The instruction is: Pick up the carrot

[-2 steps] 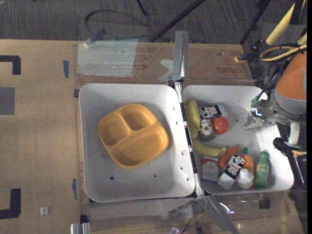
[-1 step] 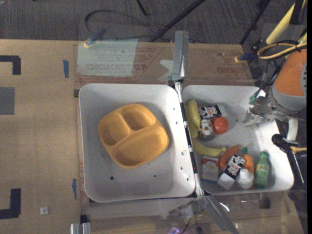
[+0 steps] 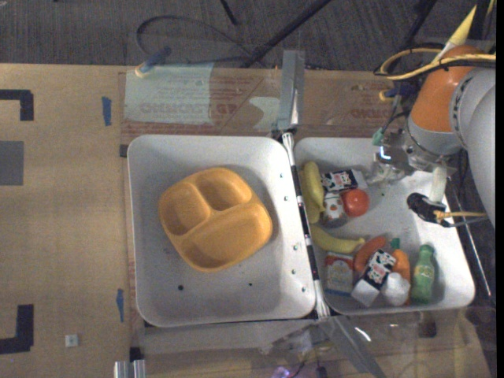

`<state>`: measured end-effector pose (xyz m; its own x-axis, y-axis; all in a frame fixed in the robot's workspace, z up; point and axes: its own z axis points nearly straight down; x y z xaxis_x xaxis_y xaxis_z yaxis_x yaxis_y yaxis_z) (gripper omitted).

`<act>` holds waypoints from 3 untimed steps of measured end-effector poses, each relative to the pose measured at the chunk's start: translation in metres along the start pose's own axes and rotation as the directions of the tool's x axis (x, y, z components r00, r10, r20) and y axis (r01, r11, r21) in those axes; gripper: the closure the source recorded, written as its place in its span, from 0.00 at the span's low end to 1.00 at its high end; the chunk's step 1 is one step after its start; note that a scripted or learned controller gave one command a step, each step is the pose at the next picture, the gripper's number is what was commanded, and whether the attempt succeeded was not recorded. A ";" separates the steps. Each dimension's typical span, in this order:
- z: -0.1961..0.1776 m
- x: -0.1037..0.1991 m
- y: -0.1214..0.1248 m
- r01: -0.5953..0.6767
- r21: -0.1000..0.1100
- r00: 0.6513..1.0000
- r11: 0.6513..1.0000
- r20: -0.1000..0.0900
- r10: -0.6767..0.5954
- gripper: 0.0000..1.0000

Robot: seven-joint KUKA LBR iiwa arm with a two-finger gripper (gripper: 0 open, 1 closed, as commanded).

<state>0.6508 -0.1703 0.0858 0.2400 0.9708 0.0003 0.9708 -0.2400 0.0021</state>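
Orange and half buried, the carrot [image 3: 370,250] lies in the near part of the right bin [image 3: 457,242], in a heap of small goods. Its visible part is a slanted orange wedge, the long axis seemingly running from lower left to upper right, though a white milk carton [image 3: 379,272] lies over its lower end and hides how far it goes. Just beside it on the right sits another orange piece [image 3: 402,263], and past that a green bottle [image 3: 424,272] lies against the bin's near right corner. A banana [image 3: 335,242] touches or nearly touches the carrot's left edge.

Farther back in the same bin stand a red tomato [image 3: 356,202], a second carton [image 3: 339,181] and a second banana [image 3: 313,184] along the dividing wall. The left bin [image 3: 150,290] carries a yellow divided plate [image 3: 214,217].

At the far right corner of the right bin hangs the gripper [image 3: 390,162], under the arm's orange band [image 3: 439,105]. Glare and blur cover its tip, so I cannot tell its state; nothing can be made out in it. The carrot lies well apart from it, toward the near side of the bin and slightly left, with the tomato roughly between. My judgement is that the reach has hardly begun, and that the coming move must bring the gripper down and across the carrot's short width, clear of the carton resting on it.
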 end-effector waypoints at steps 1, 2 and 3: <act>-0.001 -0.050 -0.032 0.250 0.002 0.968 0.968 0.000 -0.250 1.00; -0.032 -0.069 -0.056 -0.090 0.004 0.996 0.996 0.000 0.090 1.00; 0.000 -0.051 -0.031 -0.011 -0.001 1.000 1.000 0.001 0.011 1.00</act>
<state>0.6082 -0.2127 0.0858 0.2510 0.9680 -0.0008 0.9680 -0.2510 0.0031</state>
